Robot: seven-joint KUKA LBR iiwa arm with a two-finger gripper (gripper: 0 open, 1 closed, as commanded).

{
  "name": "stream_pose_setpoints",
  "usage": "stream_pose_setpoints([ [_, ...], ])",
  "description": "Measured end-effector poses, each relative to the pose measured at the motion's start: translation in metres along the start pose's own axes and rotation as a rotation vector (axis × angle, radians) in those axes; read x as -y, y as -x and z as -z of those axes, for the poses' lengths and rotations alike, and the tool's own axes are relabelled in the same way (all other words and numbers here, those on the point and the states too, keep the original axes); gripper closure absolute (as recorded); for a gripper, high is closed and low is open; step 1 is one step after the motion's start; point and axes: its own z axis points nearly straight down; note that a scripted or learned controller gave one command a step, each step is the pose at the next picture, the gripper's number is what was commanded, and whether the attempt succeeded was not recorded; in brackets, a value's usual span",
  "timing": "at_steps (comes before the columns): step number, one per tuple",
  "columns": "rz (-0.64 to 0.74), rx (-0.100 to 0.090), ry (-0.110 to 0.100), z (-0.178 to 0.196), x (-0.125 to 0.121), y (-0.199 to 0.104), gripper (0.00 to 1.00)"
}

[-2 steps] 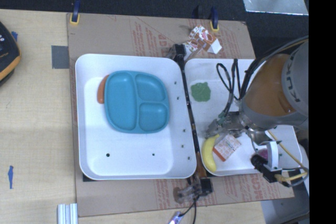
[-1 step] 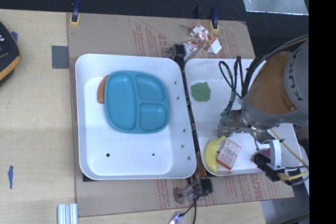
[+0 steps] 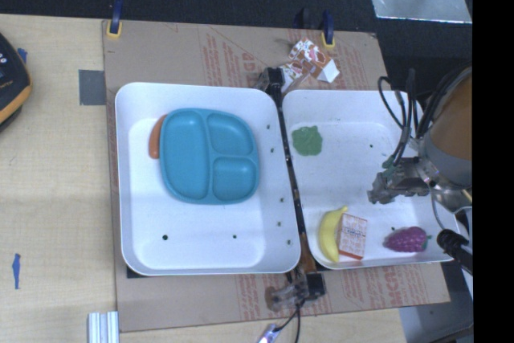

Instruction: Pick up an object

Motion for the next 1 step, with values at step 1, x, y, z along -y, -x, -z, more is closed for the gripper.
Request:
stream_pose_setpoints([
  [1, 0.003, 0.0, -0.001, -0.0028, -0.0243, -0.0206, 1.0],
])
